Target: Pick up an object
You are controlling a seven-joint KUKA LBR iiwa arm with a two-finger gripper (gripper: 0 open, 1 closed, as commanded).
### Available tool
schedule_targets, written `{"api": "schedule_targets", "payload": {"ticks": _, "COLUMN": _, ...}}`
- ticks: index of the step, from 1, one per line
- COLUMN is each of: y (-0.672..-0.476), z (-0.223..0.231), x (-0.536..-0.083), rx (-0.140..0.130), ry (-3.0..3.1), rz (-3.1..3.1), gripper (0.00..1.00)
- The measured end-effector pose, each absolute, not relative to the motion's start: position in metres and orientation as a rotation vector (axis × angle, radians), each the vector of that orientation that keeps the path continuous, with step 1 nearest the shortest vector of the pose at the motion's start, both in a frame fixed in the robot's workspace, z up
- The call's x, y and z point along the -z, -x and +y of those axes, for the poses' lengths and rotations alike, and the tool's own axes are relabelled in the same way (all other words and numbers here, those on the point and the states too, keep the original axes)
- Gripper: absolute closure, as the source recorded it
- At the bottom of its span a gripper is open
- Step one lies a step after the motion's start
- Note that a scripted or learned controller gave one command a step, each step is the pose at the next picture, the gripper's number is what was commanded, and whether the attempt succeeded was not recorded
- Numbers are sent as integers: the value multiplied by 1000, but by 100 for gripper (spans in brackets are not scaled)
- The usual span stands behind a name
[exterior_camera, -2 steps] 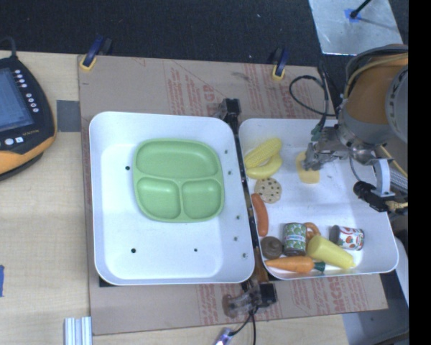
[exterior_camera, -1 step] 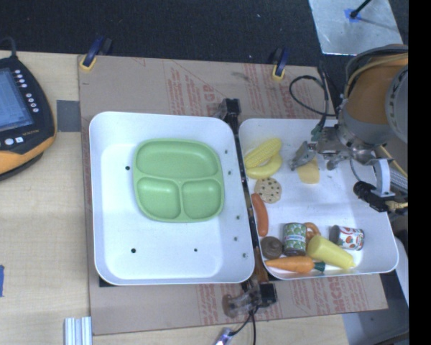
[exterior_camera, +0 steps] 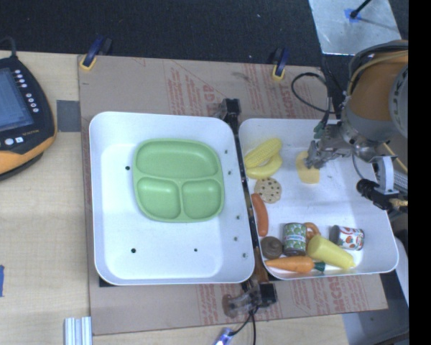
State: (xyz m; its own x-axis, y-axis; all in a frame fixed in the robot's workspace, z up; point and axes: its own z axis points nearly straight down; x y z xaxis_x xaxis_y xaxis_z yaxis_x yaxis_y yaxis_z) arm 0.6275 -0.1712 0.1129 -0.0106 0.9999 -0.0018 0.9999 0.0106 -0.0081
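My gripper (exterior_camera: 317,154) hangs at the back of the right bin (exterior_camera: 373,214), reaching in from the right. Directly under its tip lies a small pale yellow block (exterior_camera: 309,172), touching or nearly touching it. To the left of the block lie two yellow bananas (exterior_camera: 262,158) and a round spotted cookie (exterior_camera: 268,190). Along the bin's front sit a green can (exterior_camera: 294,238), a yellow fruit-like piece (exterior_camera: 330,252), a red and white can (exterior_camera: 348,237), a carrot (exterior_camera: 291,266), a brown round piece (exterior_camera: 271,247) and an orange sausage (exterior_camera: 259,214).
The left bin (exterior_camera: 115,192) holds a green divided plate (exterior_camera: 178,180). A teach pendant (exterior_camera: 11,117) lies at the bench's left edge. Black cables (exterior_camera: 312,92) loop behind the right bin near the arm.
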Motion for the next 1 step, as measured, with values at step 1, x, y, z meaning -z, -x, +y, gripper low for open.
{"api": "schedule_targets", "payload": {"ticks": 1, "y": -627, "z": -171, "x": -113, "rx": -11, "ry": 2206, "rz": -2230, "gripper": 0}}
